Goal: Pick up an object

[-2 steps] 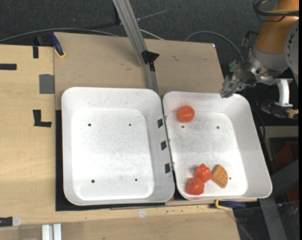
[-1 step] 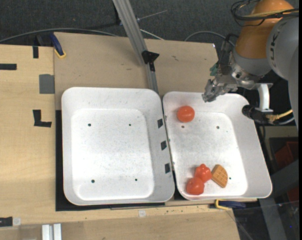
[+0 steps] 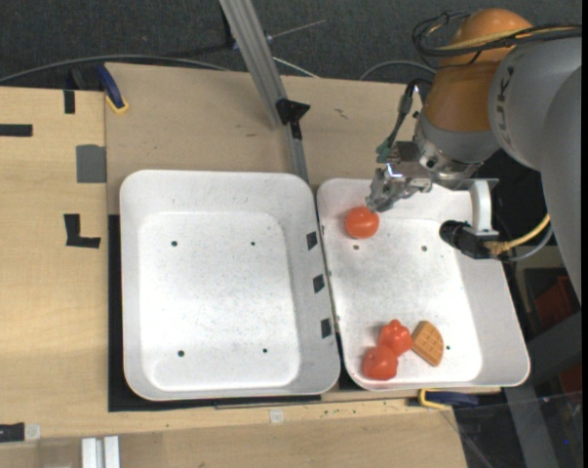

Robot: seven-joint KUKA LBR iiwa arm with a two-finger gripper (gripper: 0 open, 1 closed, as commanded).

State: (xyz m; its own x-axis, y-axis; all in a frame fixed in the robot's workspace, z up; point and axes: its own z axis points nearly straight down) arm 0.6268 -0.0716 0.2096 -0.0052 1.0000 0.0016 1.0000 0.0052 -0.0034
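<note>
Standing beside the bench, I am seeing two other pieces lying near the right bin's (image 3: pixel 489 291) front edge: a lumpy red toy (image 3: pixel 386 349) and, touching it, a small tan waffle-like piece (image 3: pixel 428 342), both well apart from the arm. The gripper (image 3: pixel 383 195) is hanging just above a round orange-red ball (image 3: pixel 362 223) near that bin's back left corner; whether its tips are spread, I cannot tell.
</note>
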